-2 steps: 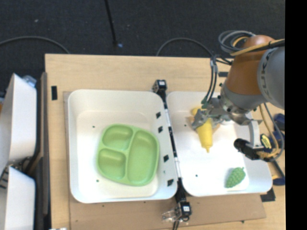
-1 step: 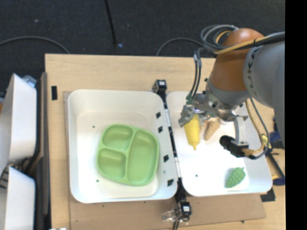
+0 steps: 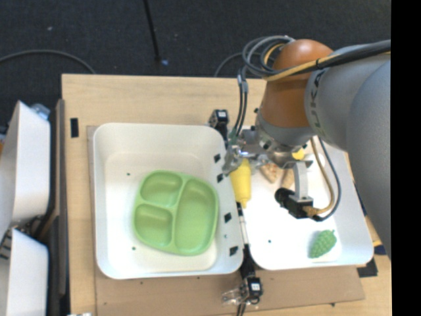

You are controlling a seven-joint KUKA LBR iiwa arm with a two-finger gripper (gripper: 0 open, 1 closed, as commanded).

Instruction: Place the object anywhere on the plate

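pincer (image 3: 245,166) sat over the divide between the bins, a yellow banana-like object (image 3: 242,184) directly below it; grip state could not be told | task judged unfinished: object was right of the green divided plate (image 3: 176,212), not on it | left bin (image 3: 108,151) held the plate | right bin (image 3: 352,252) held a green grape cluster (image 3: 323,243)

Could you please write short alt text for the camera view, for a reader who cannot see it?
A grey and orange robot arm reaches over the right white bin, beside a yellow object near the divide. A green sectioned plate lies in the left white bin; a green bumpy object sits in the right bin.
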